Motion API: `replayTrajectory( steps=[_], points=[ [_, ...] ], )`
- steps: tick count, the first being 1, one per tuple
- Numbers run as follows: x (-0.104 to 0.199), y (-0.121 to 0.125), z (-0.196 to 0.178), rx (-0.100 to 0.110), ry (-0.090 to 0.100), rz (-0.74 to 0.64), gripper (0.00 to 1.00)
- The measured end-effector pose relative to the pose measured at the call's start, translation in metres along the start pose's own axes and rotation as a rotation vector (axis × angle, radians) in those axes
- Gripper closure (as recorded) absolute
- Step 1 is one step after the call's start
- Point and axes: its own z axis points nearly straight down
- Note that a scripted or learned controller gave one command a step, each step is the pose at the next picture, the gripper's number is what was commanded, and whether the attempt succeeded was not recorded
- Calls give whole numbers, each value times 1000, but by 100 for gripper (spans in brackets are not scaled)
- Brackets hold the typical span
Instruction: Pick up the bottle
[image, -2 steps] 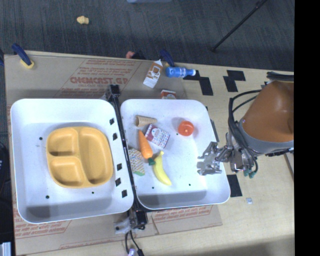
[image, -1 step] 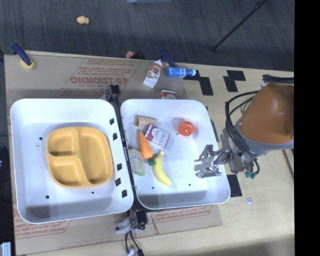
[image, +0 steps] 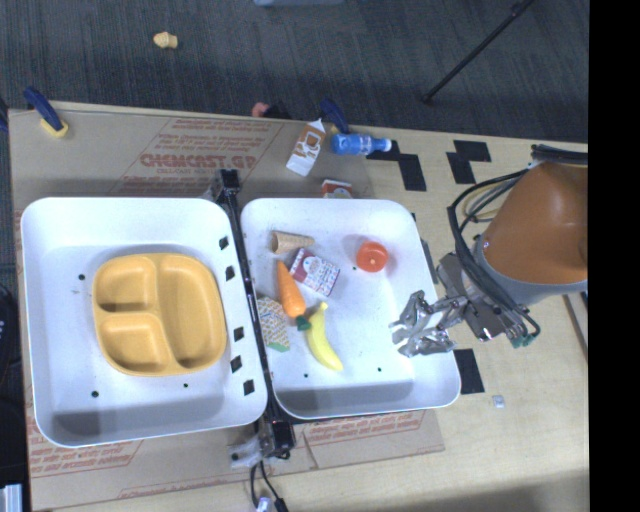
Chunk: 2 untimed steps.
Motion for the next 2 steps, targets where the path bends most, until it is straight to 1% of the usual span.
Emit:
replayTrajectory(
  steps=[1,2],
  points=[
    [-4,-1,0,1,-1,-120,100],
    [-15,-5,6,2,-3,-327,100]
  ],
)
